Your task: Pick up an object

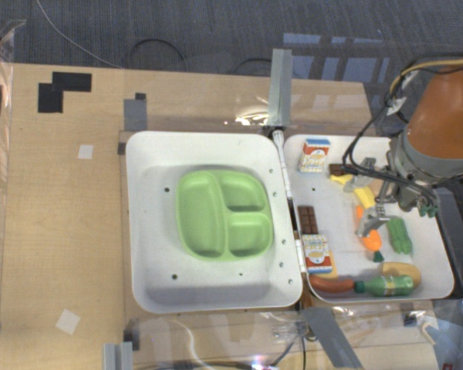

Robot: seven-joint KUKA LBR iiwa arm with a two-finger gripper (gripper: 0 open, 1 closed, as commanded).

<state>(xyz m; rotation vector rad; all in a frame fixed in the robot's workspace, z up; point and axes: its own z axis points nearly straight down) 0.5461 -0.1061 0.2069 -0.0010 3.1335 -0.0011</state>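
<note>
My gripper point(373, 220) hangs low over the middle of the right bin point(446, 277), under the arm's orange band point(446, 114). It sits just above an orange carrot-like piece point(372, 241). A yellow piece point(363, 196) lies directly behind it and a green cucumber point(400, 235) lies to its right. I see nothing lifted off the bin floor.
The right bin also holds a small carton point(314, 154) at the back, a chocolate bar point(307, 220), another carton point(317, 253), a sausage point(332, 284), a green bottle point(386, 286) and a tan piece point(401, 270). A green divided plate point(224, 214) lies in the left bin point(150, 284).
</note>
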